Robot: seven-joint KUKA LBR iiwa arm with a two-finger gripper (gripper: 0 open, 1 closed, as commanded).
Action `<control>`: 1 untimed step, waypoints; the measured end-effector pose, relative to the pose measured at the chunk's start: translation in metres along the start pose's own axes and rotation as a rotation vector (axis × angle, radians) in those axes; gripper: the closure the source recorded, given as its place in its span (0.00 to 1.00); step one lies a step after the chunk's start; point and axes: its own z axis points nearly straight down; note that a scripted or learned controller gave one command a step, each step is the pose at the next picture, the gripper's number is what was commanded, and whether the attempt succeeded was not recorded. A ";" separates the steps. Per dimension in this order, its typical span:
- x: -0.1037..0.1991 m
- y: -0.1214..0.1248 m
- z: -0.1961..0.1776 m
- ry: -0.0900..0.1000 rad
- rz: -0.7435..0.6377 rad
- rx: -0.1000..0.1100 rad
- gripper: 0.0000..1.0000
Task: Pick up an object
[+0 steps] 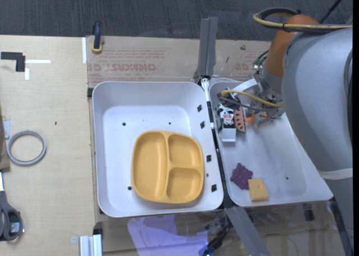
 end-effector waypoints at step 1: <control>0.009 -0.050 -0.095 0.009 0.060 -0.001 1.00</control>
